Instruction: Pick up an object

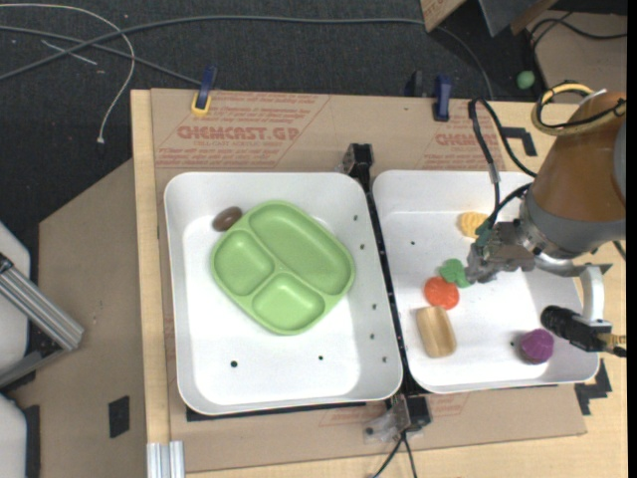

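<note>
In the right bin lie a yellow piece, a green piece, a red-orange ball, a tan block and a purple ball. My gripper hangs low in this bin, just right of the green piece and above the red-orange ball. The wrist and its cables hide the fingertips. The left bin carries a green divided plate and a small brown object at the plate's upper left.
The grey and orange arm covers the right bin's far right side. A black clamp sits between the bins at the back. Blue clips hold the cardboard base. Cables run along the floor at upper left.
</note>
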`<state>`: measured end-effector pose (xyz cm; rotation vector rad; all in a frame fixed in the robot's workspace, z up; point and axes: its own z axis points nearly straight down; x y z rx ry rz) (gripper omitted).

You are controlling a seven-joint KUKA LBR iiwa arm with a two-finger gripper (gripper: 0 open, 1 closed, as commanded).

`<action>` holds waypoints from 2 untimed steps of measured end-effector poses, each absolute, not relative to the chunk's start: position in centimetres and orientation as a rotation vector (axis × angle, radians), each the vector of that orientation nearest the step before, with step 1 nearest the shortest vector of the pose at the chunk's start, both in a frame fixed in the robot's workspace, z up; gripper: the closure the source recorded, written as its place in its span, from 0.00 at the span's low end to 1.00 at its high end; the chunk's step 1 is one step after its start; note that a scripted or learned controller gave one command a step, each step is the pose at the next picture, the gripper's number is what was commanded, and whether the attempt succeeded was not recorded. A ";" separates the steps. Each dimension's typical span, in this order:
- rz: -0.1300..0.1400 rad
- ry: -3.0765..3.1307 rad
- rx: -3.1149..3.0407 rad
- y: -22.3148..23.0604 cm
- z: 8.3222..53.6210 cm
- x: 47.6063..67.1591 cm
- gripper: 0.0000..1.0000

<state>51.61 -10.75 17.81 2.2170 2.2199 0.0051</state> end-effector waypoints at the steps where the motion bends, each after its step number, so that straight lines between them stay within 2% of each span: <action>1: 0.005 2.221 2.217 -10.2 22.9 50.9 1.00; 2: 0.006 2.219 2.216 -10.2 28.3 51.0 1.00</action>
